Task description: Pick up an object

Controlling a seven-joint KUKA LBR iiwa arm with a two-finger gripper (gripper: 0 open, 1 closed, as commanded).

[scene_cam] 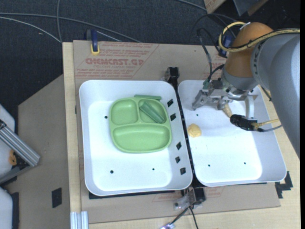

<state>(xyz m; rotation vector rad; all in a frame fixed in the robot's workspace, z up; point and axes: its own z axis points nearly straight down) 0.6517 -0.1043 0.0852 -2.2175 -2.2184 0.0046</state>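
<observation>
Robot arm hovering over the right bin [248,168], nothing lifted yet.

The hand [209,100] is hanging near the right bin's far left corner, fingers spread wide and gripping nothing. A small yellow object [194,130] is lying by that bin's left edge, just nearer than the hand. A green divided plate [139,126] is sitting in the left bin [128,175]. The pickup is looking unstarted.

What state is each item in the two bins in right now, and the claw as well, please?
Green divided plate: lying flat in the left bin, right way up.
Green piece: resting in the plate's upper right compartment.
Small yellow object: loose on the floor of the right bin, near its left wall, not gripped.
Claw: over the right bin's upper part, apart from the yellow object.
</observation>
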